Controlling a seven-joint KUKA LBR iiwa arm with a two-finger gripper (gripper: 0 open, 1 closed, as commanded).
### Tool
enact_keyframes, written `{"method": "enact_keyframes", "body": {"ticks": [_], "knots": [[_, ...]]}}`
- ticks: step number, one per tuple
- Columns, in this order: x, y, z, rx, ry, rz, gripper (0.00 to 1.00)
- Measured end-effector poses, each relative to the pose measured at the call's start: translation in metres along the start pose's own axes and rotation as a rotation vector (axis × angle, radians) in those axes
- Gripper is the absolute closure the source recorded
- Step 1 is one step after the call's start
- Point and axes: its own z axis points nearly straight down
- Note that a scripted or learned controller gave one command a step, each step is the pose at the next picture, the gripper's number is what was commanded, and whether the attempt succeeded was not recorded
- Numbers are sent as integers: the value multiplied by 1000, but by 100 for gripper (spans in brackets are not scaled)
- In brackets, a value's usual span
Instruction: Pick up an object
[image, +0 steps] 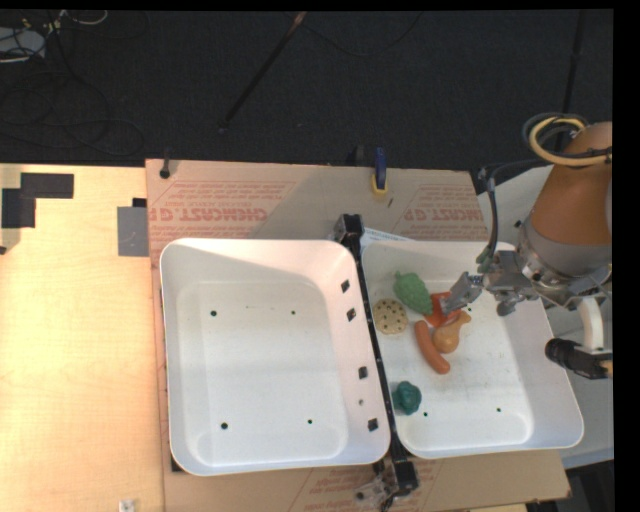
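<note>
Where gripper (462, 297) hovers: crowded toys (436, 340) (right bin (520, 420)).

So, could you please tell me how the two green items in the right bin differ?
The light green object is larger, paler and elongated, lying near the bin's far side beside the gripper. The dark teal object is smaller, rounder and sits alone near the divider. Both rest on the right bin floor.

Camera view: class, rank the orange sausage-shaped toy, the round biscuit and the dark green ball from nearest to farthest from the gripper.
Measured from the gripper:
1. Orange sausage-shaped toy, just below-left.
2. Round biscuit, further left by the divider.
3. Dark green ball, toward the front edge.
</note>
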Motion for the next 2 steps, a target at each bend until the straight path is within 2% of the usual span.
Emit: {"method": "enact_keyframes", "body": {"ticks": [1,2], "knots": [[-7,-2,123,1,0,1,0],[-9,-2,109,2,1,6,100]]}}
